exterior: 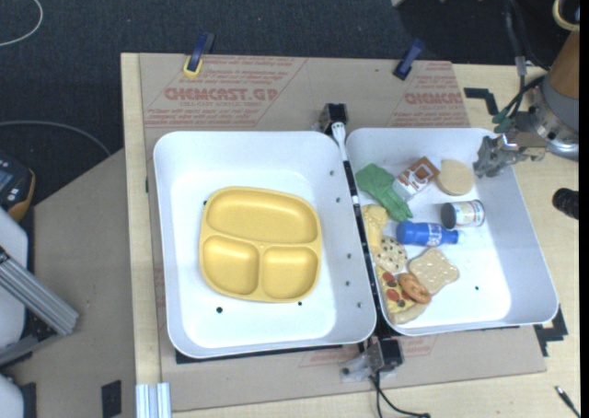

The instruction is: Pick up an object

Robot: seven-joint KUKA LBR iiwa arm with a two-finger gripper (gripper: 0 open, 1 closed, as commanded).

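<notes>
Toast (pixel 433 270) sits at the right bin's (pixel 515 301) near edge, can (pixel 463 214) beyond it. My pincer (pixel 490 157) hovers at the far rim, grasping nothing (spread unclear). Approach step; next I pick one and descend.

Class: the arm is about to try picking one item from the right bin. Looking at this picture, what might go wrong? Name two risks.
1. The items in the right bin are crowded: the blue bottle, small can and cracker lie close together, so the fingers might nudge a neighbour.
2. The gripper sits near the bin's far rim and might clip it when descending.
</notes>
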